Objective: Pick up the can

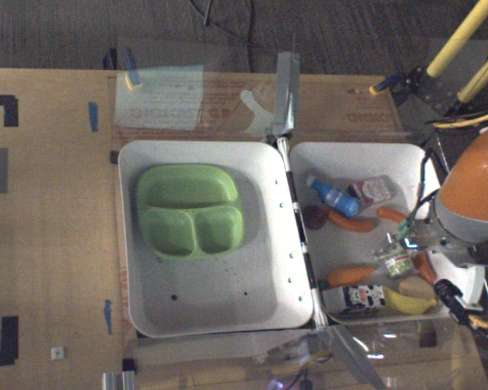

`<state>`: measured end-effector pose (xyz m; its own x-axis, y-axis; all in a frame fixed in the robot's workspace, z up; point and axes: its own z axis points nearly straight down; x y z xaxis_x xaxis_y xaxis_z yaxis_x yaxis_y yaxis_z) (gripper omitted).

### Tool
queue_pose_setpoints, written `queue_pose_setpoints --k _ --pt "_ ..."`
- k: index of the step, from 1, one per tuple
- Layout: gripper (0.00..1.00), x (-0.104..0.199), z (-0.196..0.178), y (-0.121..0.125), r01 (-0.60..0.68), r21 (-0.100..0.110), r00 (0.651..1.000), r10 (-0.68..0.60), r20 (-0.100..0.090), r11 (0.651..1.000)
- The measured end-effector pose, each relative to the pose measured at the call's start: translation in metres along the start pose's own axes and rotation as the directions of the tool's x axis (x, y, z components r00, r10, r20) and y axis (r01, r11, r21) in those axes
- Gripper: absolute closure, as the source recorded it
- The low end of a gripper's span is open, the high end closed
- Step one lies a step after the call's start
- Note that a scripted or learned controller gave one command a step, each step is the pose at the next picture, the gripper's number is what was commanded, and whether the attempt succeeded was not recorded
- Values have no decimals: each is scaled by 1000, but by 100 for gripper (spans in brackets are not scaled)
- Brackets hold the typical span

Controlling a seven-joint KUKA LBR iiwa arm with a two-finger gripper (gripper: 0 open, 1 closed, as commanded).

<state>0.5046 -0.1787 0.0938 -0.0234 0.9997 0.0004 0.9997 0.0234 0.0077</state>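
Pincer (397,253) hangs near the can (374,189), toward the view's lower right of it and apart; spread or pressed together cannot be told amid blur and clutter. The step looks like approach: next it must centre over the can and close. A bottle (335,197) lies just left of the can, and a carrot (354,223) lies below. The arm (472,193) hides what lies right of the can.

Green tray (191,210), blue bottle (337,197), orange carrot (350,276)

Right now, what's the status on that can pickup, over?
Gripper low over right bin clutter. Can lying near far wall, apart from it. Blue bottle and carrot alongside.
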Motion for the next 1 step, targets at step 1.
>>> queue_pose_setpoints --k 1 --pt "100 -3 5 41 -128 -4 992 128 5 992"
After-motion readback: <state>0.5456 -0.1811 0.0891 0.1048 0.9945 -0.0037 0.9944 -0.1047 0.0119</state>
